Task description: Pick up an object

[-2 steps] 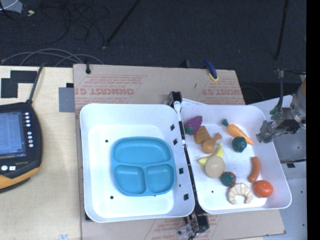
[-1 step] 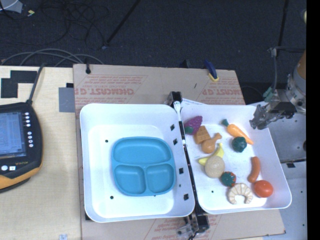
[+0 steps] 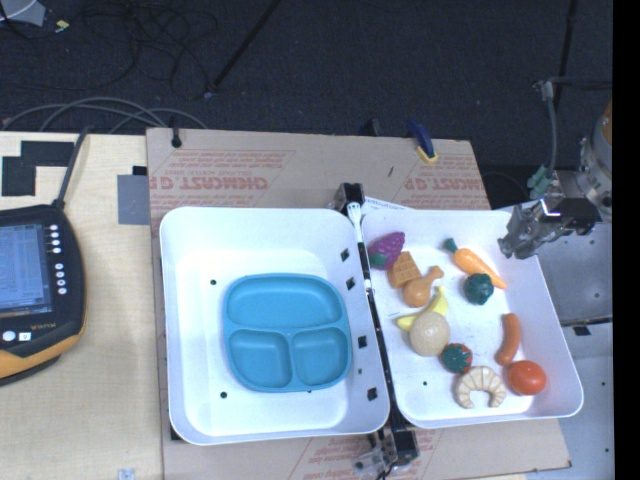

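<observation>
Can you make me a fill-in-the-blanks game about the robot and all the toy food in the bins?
1. The blue tray with three sections lies in the ____ bin.
2. The toy carrot is the color ____.
3. The red tomato sits right next to the ____, which looks like a curved bread roll.
4. The gripper is near the top right corner of the ____ bin.

Missing words: left; orange; croissant; right
</observation>
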`<move>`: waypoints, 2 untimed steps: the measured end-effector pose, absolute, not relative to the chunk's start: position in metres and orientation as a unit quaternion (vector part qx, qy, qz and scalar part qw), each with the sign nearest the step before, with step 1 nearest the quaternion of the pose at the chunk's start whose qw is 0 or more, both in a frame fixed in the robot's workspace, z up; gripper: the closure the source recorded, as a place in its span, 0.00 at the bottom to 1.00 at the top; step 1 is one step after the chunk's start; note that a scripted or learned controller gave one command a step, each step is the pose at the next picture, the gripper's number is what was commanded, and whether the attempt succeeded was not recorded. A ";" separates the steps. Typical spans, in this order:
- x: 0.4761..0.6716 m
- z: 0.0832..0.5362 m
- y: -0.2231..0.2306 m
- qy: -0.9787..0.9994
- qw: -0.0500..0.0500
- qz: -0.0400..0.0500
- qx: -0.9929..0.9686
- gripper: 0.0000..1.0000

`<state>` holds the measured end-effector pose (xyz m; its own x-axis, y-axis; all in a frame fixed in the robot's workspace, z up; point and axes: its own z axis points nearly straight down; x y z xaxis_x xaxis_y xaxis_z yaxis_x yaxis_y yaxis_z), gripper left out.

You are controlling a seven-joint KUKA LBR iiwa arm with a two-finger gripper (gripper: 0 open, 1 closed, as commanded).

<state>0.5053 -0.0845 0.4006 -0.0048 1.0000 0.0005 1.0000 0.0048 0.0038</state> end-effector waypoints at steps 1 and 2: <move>0.505 0.427 -0.041 0.709 0.000 0.001 0.705 1.00; 0.474 0.348 -0.088 0.705 -0.004 -0.004 0.709 1.00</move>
<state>0.4737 -0.0879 0.3483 0.0055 1.0000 -0.0001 0.9999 -0.0055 -0.0108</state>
